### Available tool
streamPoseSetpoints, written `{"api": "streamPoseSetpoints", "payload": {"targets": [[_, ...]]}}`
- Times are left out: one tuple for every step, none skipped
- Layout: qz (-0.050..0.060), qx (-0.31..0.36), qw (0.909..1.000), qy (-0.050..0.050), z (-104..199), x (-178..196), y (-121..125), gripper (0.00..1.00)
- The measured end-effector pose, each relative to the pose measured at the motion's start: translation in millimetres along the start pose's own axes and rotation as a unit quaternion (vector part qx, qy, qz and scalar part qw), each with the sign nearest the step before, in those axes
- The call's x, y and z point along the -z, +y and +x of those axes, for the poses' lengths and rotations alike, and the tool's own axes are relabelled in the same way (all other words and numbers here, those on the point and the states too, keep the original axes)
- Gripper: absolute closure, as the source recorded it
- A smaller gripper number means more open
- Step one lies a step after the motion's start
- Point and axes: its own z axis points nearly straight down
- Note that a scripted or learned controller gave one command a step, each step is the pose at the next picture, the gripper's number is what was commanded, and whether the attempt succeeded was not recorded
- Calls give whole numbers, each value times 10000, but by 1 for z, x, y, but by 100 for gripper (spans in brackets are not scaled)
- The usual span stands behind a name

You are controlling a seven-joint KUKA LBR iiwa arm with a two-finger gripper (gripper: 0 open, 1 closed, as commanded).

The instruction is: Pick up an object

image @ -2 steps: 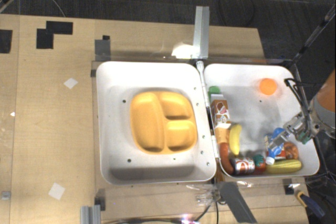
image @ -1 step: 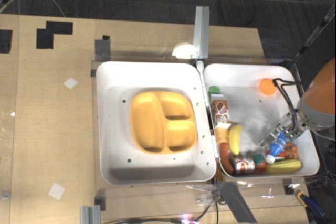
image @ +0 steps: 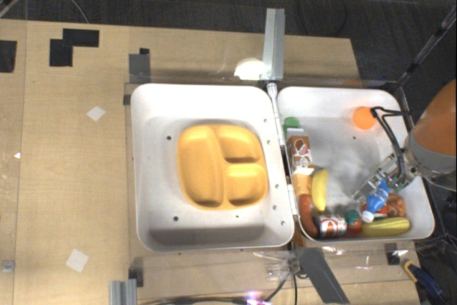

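My gripper [image: 378,182] is low in the right bin [image: 335,107], near its front right corner, reaching in from the right. Directly under and in front of it lies a small blue and white bottle [image: 375,201], touching or nearly touching it. Around that sit a red toy [image: 395,206], a long yellow item [image: 386,226] against the front wall, and a red and white can [image: 331,226]. A banana [image: 319,188] stands left of the gripper. An orange ball [image: 364,118] rests at the back of the bin.
The left bin [image: 153,153] holds a yellow divided tray [image: 220,164]. Along the right bin's left wall lie a green-capped carton [image: 298,148] and a red sausage-like item [image: 306,211]. A black cable [image: 389,126] loops by the ball.
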Motion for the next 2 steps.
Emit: {"api": "streamPoseSetpoints", "payload": {"targets": [[0,0,10000,0,0,0,0,0],[-34,35,10000,-66,-3,14,3,100]]}}
